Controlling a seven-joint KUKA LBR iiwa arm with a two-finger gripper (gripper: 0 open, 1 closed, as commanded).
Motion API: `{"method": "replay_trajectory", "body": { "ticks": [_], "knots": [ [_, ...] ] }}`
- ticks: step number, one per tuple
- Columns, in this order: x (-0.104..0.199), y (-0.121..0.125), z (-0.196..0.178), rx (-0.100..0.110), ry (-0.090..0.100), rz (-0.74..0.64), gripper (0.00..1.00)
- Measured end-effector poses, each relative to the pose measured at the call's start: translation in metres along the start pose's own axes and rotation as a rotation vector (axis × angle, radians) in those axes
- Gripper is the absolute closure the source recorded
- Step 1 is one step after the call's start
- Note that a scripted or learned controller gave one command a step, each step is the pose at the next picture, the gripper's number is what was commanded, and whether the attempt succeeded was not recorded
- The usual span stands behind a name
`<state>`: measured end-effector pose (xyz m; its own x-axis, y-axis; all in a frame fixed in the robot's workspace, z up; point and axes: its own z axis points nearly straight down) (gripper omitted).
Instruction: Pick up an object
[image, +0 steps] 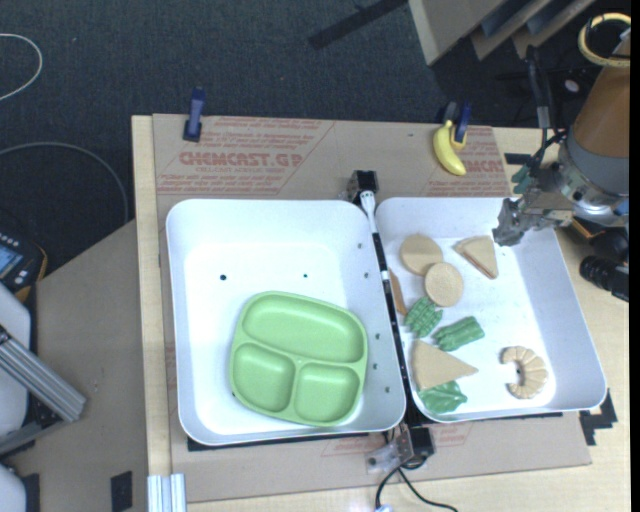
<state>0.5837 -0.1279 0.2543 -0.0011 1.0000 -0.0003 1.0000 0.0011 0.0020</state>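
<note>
Fingers (507, 232): state unclear, above right bin (560, 300) | board (250, 150) print: "CHEMCAST"

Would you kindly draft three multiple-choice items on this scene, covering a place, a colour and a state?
1. Where does the divided plate lie?
A. left bin
B. right bin
C. bare bench

2. What colour is the plate?
A. blue
B. green
C. red

3. How does the claw stand to the food pieces?
A. grips the banana
B. carries the plate
C. poised over the right bin, nothing seen in it

Answers: 1 A, it rests in the left bin. 2 B, pale green. 3 C, it is beside the tan wedge.
</note>
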Motion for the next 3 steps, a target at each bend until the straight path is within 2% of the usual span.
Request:
{"method": "replay_trajectory", "body": {
  "ticks": [1,2,3],
  "knots": [
    [0.05,-0.062,0.074,0.015,0.005,-0.001,1.0],
    [0.022,-0.106,0.171,0.002,0.002,0.005,1.0],
    [0.053,-0.101,0.015,-0.016,-0.001,-0.004,1.0]
  ]
}}
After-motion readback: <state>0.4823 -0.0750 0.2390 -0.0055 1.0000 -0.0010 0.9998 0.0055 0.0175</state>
